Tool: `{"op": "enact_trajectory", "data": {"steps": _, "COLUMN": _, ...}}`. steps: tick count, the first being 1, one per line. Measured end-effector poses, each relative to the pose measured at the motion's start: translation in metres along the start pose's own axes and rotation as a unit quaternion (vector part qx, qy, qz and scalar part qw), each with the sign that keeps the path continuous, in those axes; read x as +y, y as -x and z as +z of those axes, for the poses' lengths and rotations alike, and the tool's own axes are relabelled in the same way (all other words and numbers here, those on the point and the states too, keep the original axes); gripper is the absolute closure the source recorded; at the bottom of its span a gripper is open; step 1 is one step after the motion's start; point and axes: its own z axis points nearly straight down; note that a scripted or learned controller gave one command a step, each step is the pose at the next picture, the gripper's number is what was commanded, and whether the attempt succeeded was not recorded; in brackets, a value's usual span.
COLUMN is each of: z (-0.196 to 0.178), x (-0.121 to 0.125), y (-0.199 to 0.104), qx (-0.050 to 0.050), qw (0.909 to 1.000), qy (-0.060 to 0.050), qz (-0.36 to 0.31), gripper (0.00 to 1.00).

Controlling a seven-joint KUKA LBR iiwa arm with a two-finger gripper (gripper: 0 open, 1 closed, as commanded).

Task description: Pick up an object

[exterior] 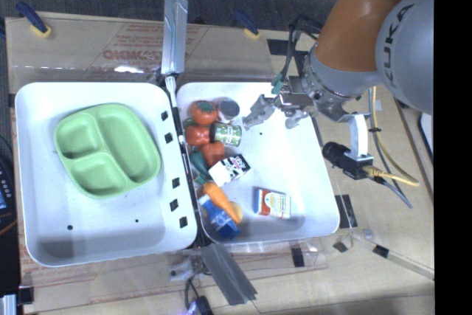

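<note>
My gripper (274, 116) hangs open over the far part of the right bin (310, 173), with nothing between its fingers. Its left finger (257, 113) is just right of a green can (227, 133) and a dark round lid (230, 108). Along the bin's left side lie a red tomato (204, 112), two red pieces (196, 135), a white carton with black marks (229, 169), an orange carrot (222, 202) and a blue item (218, 220). A small orange and white box (272, 203) lies near the front.
The left bin (44, 232) holds a green divided plate (107, 147). A raised divider (179, 158) separates the two bins. Bare white floor shows on the right side of the right bin, below the gripper.
</note>
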Motion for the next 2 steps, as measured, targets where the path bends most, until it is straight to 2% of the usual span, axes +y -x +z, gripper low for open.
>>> {"op": "enact_trajectory", "data": {"steps": 1, "z": 0.149, "x": -0.066, "y": 0.017, "qx": 0.001, "qw": 1.0000, "qy": -0.001, "qz": 0.007, "gripper": 0.00}}
{"op": "enact_trajectory", "data": {"steps": 2, "z": 0.089, "x": 0.003, "y": -0.022, "qx": 0.000, "qw": 0.9991, "qy": 0.002, "qz": -0.043, "gripper": 0.00}}
